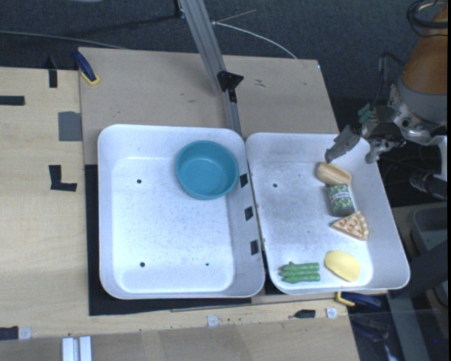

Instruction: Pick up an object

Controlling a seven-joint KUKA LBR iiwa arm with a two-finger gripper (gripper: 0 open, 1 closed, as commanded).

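Camera view looks down on two white bins, and the near edge of the right bin (376,283) comes first. A yellow lemon-like toy (342,265) lies there, with a green bunch of beans (299,272) just beside it. A little farther back sits a pizza slice toy (351,226), then a small green can (340,199), then a tan bread roll (333,174). These three make a line along the right side of the bin.

The gripper (353,146) hangs at the far right corner of that bin, with nothing in it. Its two fingers look spread apart. The bread roll is the closest toy. It lies just in front of the gripper and a bit to the left, and its long side runs across the bin. So the likely move is a short drop toward the near side.

In the left bin (116,277) a blue bowl (206,169) sits at the far end, well apart from the gripper.

The fingertips are dark and small, so it is hard to see how wide they are. The label on the can is too blurry to read.
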